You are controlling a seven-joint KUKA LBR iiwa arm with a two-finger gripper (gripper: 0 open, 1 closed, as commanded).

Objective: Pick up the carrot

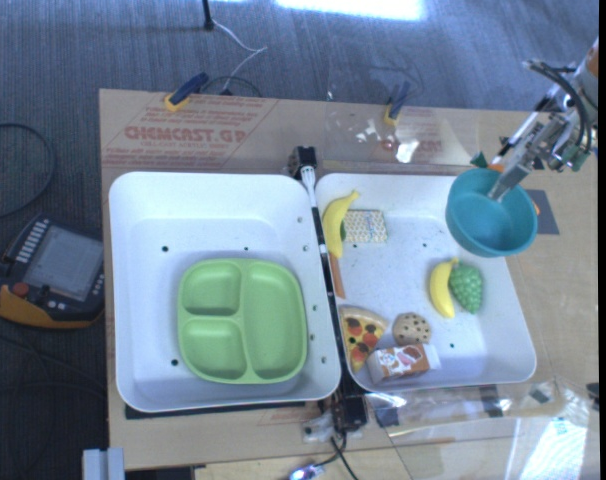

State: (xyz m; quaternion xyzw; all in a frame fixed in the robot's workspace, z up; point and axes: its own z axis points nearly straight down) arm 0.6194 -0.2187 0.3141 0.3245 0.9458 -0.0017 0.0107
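we see the surface (183,128) carrying two bins: the left bin (143,228) holds a green tray (243,320), the right bin (503,353) the food. the gripper (503,183) dips into a teal bowl (491,223) at the far right; how wide it stands we cannot tell. the carrot (337,278), a thin orange strip, lies along the right bin's left wall, awkward to reach.

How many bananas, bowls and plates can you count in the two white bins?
Bananas: 2
Bowls: 1
Plates: 1
Total: 4
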